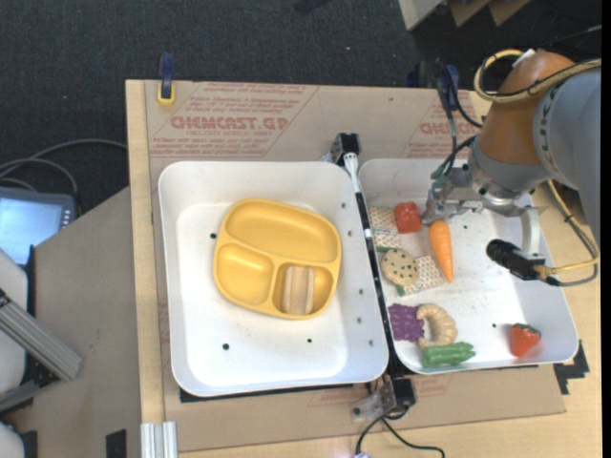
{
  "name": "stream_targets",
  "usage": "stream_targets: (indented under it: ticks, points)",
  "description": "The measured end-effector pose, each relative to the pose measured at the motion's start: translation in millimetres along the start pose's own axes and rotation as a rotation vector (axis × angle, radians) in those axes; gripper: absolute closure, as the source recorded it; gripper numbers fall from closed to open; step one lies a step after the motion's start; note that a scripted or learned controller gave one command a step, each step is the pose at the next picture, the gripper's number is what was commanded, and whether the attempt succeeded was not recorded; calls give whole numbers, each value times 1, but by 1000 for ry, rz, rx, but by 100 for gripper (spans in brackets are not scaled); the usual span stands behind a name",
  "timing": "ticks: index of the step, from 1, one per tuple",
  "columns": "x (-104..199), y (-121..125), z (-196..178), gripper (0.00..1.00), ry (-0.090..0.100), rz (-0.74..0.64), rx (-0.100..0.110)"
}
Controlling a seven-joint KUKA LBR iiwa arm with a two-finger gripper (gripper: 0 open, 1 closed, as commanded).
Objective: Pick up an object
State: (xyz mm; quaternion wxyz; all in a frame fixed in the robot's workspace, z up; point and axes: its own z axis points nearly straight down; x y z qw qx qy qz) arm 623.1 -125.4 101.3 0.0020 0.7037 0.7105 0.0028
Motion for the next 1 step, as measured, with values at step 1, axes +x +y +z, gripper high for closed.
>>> stream_targets:
  ticks: [1]
  points:
    - [86,-39,-89,100,2,1,1]
